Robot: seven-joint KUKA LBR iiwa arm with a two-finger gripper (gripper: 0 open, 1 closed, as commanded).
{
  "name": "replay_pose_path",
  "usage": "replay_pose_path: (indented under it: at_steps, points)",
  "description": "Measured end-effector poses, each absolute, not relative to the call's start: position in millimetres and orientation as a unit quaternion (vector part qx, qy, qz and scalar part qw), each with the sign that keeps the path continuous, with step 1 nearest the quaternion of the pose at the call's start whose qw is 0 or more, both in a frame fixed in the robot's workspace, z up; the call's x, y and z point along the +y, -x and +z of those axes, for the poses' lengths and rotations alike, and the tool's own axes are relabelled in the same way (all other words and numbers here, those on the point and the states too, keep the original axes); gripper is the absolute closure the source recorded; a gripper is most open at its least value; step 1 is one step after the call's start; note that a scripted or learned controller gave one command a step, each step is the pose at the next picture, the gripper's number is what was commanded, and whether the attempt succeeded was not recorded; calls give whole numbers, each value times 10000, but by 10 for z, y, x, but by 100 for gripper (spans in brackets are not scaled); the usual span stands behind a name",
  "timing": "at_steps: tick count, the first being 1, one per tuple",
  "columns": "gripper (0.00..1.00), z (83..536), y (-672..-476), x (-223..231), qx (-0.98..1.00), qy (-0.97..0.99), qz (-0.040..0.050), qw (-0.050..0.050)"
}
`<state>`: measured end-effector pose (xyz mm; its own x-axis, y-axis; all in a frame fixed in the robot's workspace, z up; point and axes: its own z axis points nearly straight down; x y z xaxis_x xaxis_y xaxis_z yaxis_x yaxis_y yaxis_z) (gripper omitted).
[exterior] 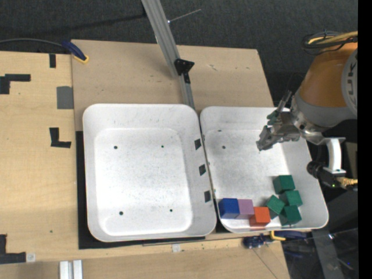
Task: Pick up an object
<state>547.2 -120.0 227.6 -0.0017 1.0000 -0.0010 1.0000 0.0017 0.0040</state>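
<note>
Lying along the lower edge of the right-hand bin (232,121), nearest the camera, a cluster of small blocks is waiting to be picked: a blue cube (229,207) is sitting at the lower left corner of that bin, touching a pale purple cube (246,207), which is touching an orange block (261,215); just to the right, four green blocks (286,199) are crowding together toward the bin's lower right corner, the uppermost one standing slightly apart from the rest. Further up the frame, the gripper (269,136) is hanging over the bare upper right part of the same bin, its dark fingers pointing down and to the left; whether they are parted or closed cannot be told from this angle, and nothing is visible between them. The relation that matters for the coming move: every block is lying below the gripper in the frame, the green ones almost straight down and slightly right, the blue and purple ones down and to the left, with a stretch of white floor in between. The uppermost green block appears to be the nearest candidate. Being roughly cubic, the blocks are offering no obvious long axis, though their tight packing may be leaving little room for fingers. Behind the gripper, the orange band (328,89) of the arm is filling the upper right of the frame. To the left, the second bin (93,121) is lying beside the first.
</note>
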Motion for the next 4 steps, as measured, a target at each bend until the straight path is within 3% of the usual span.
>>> replay_pose_path:
  at_steps: [3, 4]
  points:
    - [100, 2126, -5200, 247, 7094, -7048, -8, -17]
    - [100, 2301, -5145, 756, 7099, -7043, 6, -8]
